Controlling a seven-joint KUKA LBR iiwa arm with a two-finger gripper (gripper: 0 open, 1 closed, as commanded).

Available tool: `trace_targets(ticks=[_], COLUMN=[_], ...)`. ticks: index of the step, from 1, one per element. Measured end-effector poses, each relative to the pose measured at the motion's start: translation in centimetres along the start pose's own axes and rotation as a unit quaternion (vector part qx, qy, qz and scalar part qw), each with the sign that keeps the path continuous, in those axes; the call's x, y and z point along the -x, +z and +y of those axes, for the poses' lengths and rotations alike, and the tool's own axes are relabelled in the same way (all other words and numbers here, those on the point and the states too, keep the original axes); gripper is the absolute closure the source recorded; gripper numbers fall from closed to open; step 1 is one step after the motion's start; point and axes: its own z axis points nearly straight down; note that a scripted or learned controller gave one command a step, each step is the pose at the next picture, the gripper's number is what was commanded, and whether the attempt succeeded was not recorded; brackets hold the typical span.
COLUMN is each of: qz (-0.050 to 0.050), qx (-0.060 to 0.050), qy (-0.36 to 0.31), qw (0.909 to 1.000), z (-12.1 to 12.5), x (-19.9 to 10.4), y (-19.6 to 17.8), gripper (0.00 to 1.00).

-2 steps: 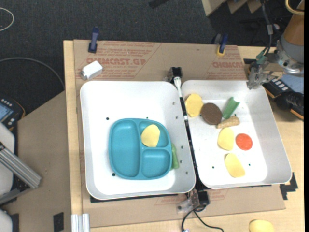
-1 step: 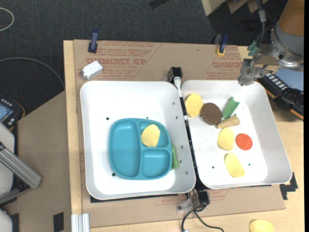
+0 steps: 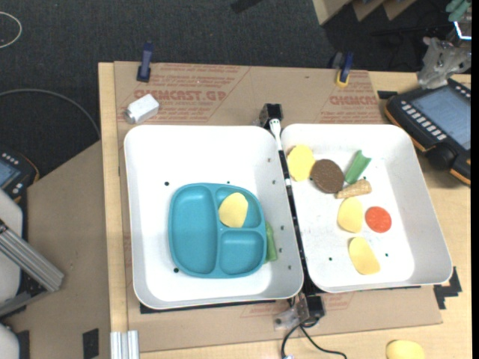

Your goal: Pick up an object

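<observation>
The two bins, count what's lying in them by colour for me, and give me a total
Yellow: 4, three in the right bin at, one on the teal tray at
Brown: 1
Green: 2
Tan: 1
Red-orange: 1
Teal: 1, the tray
Total: 10

The cardboard sheet under the bins carries red printed lettering, once behind each bin. The left print seems to start with "CAST", but I cannot read it surely.
</observation>
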Motion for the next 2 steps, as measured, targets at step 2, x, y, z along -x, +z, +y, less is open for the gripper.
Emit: trace_targets(ticks=[2], qz=[0.002], qx=[-0.017], qy=[0.005], qw=[0.9998], z=[-10.1], x=[3.8], y=[20.3], gripper=[1.0])
